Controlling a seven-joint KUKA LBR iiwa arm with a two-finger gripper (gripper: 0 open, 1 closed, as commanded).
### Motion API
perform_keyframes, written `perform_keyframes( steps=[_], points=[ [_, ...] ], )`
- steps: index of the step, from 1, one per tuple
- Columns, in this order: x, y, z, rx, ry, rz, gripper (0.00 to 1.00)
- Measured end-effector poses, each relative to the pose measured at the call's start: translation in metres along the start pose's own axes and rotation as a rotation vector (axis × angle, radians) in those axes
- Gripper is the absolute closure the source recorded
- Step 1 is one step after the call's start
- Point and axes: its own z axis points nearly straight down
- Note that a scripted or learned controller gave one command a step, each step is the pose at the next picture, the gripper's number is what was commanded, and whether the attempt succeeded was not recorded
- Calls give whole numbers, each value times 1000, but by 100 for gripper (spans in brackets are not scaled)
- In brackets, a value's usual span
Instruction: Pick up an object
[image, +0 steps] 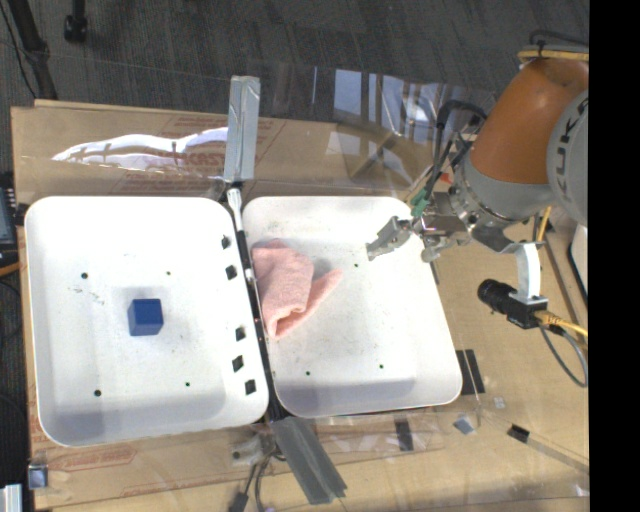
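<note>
The brown worktop, patched with strips of grey tape, bears two shallow white bins side by side. The left bin contains a small blue cube. The right bin holds a crumpled pink cloth near its left wall. The claw hangs over that bin's upper right corner, apart from the cloth; whether it is released or clenched I cannot tell.

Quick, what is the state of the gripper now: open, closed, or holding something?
Gripper: cannot be told whether open or closed; it hangs above the right bin, with nothing visibly held, apart from the pink cloth.
</note>
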Motion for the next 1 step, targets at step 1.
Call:
perform_keyframes(
  steps=[1],
  points=[
    [34, 28, 186, -6, 0, -159, 0]
  ],
)
